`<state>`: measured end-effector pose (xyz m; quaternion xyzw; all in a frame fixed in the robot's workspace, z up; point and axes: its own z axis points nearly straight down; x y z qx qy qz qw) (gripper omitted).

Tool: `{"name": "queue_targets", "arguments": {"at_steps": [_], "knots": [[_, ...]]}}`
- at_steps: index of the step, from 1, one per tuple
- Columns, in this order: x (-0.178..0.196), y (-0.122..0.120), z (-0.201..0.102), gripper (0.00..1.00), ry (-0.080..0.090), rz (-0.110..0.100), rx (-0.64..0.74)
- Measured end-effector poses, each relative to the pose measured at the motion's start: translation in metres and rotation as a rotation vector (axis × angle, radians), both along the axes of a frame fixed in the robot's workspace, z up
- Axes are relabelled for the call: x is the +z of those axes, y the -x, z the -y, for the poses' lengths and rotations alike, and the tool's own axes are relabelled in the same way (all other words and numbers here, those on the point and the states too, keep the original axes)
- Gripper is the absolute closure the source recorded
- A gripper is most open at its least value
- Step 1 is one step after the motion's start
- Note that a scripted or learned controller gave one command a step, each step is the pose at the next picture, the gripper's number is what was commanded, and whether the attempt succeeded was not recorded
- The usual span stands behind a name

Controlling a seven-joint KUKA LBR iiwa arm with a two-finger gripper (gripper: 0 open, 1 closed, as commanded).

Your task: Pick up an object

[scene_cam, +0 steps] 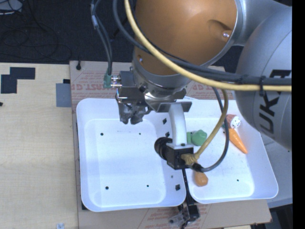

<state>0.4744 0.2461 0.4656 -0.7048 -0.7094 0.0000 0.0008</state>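
Observation:
My gripper hangs over the far edge of the left bin, near the divider between the bins. Nothing shows in it. The loose objects lie in the right bin: a green block just right of the divider, an orange carrot-shaped piece toward the far right, a small white and red item above the carrot, and a rounded orange-brown piece near the front. The arm's wrist hides the far middle of both bins.
A white bracket with a black module and yellow cable hangs from the wrist above the divider. A small metal clamp sits at the bench's front edge. Cardboard backing lies under the bins.

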Motion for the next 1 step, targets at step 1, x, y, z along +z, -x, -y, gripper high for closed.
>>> {"name": "queue_targets", "arguments": {"at_steps": [1], "knots": [[0.0297,-0.0013,0.0024,1.00,0.001,0.000,-0.003]]}}
